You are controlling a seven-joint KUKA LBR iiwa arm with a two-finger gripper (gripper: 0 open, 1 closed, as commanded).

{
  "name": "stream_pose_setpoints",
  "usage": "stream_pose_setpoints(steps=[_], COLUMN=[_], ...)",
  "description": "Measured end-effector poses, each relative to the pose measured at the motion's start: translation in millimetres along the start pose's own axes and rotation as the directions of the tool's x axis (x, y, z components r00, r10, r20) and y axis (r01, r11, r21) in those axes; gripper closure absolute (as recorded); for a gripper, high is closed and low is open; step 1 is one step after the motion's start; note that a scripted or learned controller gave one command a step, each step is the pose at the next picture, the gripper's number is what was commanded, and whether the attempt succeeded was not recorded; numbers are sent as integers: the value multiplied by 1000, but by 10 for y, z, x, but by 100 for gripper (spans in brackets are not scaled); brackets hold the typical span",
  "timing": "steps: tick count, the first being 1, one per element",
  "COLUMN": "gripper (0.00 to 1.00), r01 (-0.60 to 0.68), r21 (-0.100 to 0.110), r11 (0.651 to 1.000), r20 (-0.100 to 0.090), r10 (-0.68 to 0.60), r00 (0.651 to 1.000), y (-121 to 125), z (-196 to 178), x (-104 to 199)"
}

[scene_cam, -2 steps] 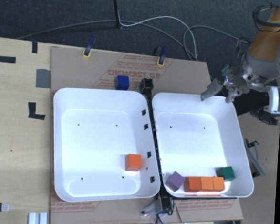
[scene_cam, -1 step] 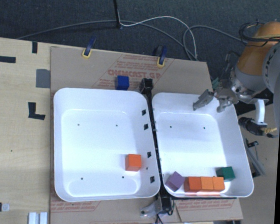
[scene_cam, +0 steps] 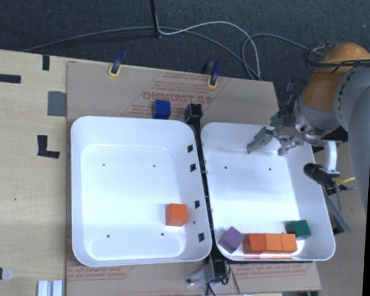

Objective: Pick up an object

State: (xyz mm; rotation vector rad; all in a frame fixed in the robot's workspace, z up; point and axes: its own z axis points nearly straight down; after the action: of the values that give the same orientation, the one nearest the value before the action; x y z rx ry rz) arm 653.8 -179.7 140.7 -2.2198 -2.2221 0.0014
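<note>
Bins, blocks and a raised gripper seen from above

Cardboard sheet point(scene_cam: 176, 96) covers the bench under two shallow white bins set side by side. At 12 o'clock from the left bin point(scene_cam: 82, 168), a blue block point(scene_cam: 162, 108) sits on the cardboard just outside the rim. Inside the left bin, an orange cube point(scene_cam: 176, 214) rests toward 5 o'clock, alone on the white floor.

A row of black clips point(scene_cam: 196, 170) runs down the seam where the two bins meet.

In the right bin point(scene_cam: 245, 193), the blocks crowd the 6 o'clock edge: a purple block point(scene_cam: 231, 239), then a long orange block point(scene_cam: 270, 244) just beside it, then a green block point(scene_cam: 299, 229) at the orange one's far end toward 4 o'clock.

The gripper point(scene_cam: 270, 146) hangs over the right bin's 12 o'clock rim, well apart from the blocks. Its two fingers are spread and point down-left with nothing between them. The grey arm with its orange band point(scene_cam: 332, 72) enters from 2 o'clock.
</note>
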Motion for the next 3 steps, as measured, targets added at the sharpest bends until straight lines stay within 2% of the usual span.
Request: stream_pose_setpoints(steps=[1, 2, 3], gripper=[0, 100, 100], r01=[0, 1, -1], r21=[-1, -1, 0], r11=[1000, 1000, 1000], r20=[0, 0, 0], r10=[0, -1, 1], r00=[1000, 1000, 1000], y=[2, 2, -88], z=[497, 402, -42], x=[6, 9, 29])
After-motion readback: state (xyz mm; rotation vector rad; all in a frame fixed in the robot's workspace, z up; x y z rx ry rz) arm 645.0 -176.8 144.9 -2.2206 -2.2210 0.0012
